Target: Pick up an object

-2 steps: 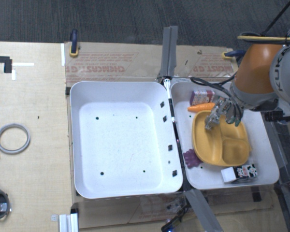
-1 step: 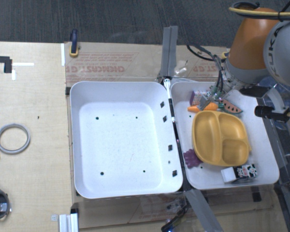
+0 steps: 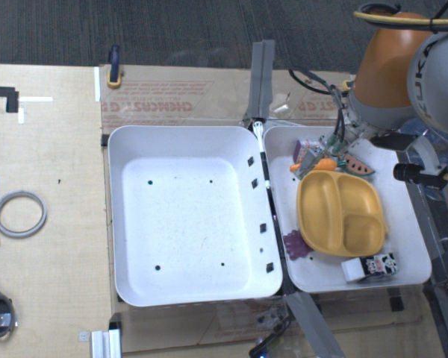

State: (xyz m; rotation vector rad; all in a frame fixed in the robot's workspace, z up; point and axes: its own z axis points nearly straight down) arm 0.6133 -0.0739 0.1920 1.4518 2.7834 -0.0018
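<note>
Camera view: claw above small objects beside yellow dish.

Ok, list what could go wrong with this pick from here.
1. The gripper is down among small items packed at the right bin's far end, an orange piece and a watermelon slice toy; it may take the wrong one or none.
2. The yellow divided plate lies right beside them and could get shoved.
</note>
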